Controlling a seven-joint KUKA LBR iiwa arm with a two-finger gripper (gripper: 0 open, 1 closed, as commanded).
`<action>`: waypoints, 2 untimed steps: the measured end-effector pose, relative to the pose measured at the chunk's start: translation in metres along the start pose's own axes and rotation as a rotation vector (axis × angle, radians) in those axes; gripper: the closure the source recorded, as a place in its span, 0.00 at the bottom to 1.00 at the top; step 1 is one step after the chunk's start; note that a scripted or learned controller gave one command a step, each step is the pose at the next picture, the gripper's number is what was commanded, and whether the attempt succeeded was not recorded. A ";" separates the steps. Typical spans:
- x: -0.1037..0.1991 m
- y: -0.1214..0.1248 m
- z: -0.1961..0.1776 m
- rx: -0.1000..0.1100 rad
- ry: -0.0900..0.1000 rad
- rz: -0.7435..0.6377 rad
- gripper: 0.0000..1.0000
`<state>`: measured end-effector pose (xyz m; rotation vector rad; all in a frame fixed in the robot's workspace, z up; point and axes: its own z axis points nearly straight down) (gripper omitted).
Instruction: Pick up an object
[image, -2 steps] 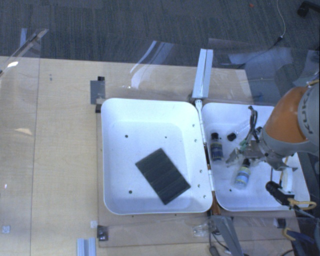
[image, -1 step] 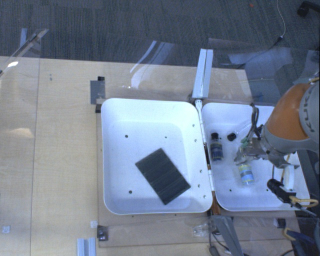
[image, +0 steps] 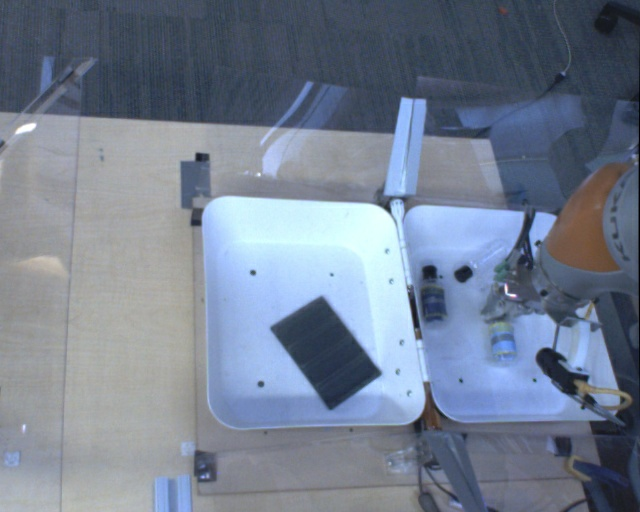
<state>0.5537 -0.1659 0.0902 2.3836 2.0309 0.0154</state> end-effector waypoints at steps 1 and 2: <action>0.013 0.054 -0.116 0.005 -0.002 -0.016 1.00; 0.092 0.104 -0.088 0.009 -0.001 -0.083 1.00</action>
